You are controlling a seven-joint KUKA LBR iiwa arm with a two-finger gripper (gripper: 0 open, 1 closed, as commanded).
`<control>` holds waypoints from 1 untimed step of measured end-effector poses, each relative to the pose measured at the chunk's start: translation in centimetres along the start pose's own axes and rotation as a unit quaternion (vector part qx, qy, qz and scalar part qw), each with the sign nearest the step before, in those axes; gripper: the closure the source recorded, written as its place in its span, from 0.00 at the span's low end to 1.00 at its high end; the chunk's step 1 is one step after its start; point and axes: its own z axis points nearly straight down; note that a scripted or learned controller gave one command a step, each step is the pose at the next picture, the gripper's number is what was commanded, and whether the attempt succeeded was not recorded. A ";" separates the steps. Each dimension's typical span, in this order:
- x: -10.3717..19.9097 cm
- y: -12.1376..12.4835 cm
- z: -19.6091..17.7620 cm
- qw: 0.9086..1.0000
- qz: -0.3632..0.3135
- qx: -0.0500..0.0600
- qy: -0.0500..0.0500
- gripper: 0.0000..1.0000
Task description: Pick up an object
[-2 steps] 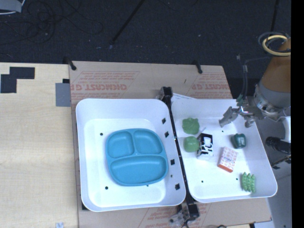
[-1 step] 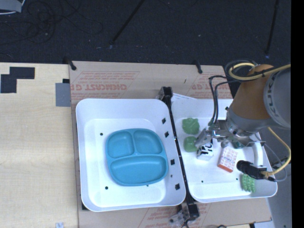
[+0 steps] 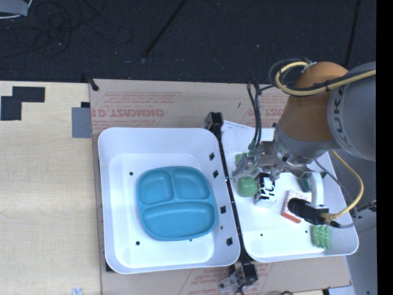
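The gripper [image 3: 261,176] hangs low in the right bin [image 3: 279,251], just beside a green ball [image 3: 247,186] and a black-and-white block [image 3: 266,190]; I cannot tell how its jaws stand. With these 2 objects crowded together, a closing grasp could nudge the ball aside or catch neither cleanly.

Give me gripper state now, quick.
Gripper: cannot be told; it sits low in the right bin, over a green object.
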 end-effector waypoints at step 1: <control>10.2 -4.9 -1.8 1.000 -0.001 0.004 0.000 0.00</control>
